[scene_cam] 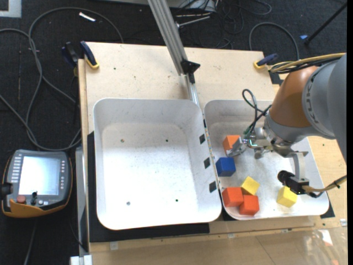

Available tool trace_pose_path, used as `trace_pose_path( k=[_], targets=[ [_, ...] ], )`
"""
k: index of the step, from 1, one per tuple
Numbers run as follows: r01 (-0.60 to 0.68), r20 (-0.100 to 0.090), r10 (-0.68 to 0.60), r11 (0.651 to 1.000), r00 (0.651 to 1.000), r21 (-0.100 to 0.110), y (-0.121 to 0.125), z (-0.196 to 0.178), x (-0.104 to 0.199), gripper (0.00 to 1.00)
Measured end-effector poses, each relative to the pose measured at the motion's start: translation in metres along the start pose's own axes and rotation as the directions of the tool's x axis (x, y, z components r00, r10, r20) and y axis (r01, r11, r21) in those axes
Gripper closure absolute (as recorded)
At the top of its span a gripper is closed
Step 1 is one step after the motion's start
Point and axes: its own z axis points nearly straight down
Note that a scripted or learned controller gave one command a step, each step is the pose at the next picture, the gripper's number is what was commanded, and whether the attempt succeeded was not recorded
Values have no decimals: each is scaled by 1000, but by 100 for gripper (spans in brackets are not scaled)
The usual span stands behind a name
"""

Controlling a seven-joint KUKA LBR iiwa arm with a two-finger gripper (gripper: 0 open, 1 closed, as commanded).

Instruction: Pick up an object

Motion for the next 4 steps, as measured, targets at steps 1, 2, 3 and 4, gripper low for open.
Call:
trace_pose_path(
  k=[1,2,3,4],
  targets=[
    [0,0,0,1000,1000,0,0,0,0,0],
    [0,0,0,1000,1000,0,0,0,0,0],
    [0,0,0,1000,1000,0,0,0,0,0],
    [0,-1,0,1000,1000,0,0,0,0,0]
  ],
)
